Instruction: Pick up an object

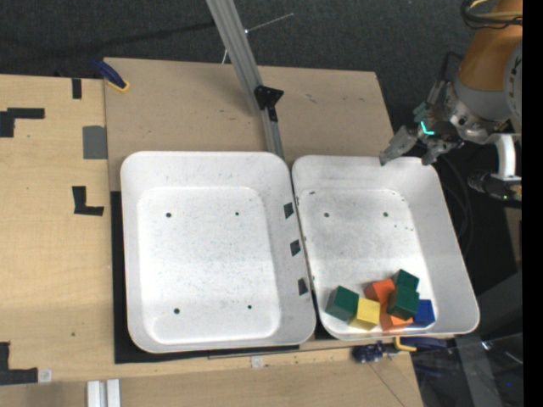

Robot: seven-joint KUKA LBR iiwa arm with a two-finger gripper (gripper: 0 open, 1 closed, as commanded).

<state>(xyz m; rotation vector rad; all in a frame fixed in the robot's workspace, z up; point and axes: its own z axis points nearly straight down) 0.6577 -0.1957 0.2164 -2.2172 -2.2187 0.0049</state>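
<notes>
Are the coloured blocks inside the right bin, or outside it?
Inside. The coloured blocks lie clustered in the near corner of the right bin, within its rim.

Pale wooden worktop (204,100) spreads across the scene, black tape marks (24,119) scattered toward nine o'clock. Dark grey carpet floor (356,15) runs along twelve o'clock. A slanted metal pole (237,41) rises at twelve, light even overhead.

Even, moderately bright overhead light. White bins (212,244) near glare, with soft shadow along inner walls. Dark floor (339,15) underexposed. Focus acceptable throughout; arm (488,66) at right slightly soft. Mild grain.
</notes>
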